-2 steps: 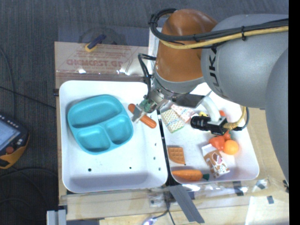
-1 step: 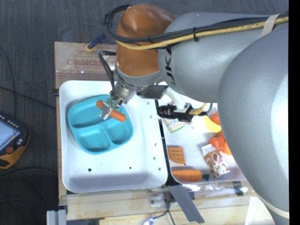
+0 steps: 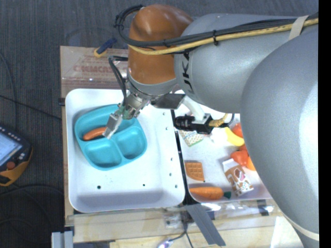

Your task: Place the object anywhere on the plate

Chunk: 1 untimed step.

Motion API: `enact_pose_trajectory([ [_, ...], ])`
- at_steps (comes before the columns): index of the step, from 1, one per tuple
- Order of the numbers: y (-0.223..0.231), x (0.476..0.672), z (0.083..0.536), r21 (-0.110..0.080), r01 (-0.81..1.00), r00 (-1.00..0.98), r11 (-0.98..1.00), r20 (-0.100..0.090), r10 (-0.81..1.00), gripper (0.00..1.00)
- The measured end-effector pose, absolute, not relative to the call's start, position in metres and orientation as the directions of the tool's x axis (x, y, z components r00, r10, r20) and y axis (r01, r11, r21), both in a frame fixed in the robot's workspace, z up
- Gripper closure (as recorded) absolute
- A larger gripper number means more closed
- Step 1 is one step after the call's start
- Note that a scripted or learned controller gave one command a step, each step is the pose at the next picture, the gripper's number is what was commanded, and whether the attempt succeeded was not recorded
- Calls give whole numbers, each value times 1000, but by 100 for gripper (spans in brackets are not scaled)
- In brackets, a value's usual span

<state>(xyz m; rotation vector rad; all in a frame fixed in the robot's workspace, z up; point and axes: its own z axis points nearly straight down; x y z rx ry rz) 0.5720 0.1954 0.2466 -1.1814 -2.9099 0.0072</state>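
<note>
Your hand (image 3: 112, 126) hangs over the blue plate (image 3: 110, 138) in the left bin (image 3: 121, 190); you cannot tell its state from here. The sausage (image 3: 94, 134) lies in the plate's upper-left compartment, just beside the fingertips. In the right bin (image 3: 182, 159) sit a waffle (image 3: 194, 170), a carrot (image 3: 206, 192) and a small carton (image 3: 237, 180), largely hidden by the arm (image 3: 248, 81).

Dark grey ribbed carpet (image 3: 36, 35) around a wooden bench (image 3: 83, 66), a handheld pendant (image 3: 10, 156) at left.
</note>
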Motion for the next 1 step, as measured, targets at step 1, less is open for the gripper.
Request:
enact_pose_trajectory([
  [1, 131, 526, 291, -5, 659, -752, 752, 1, 659, 0],
])
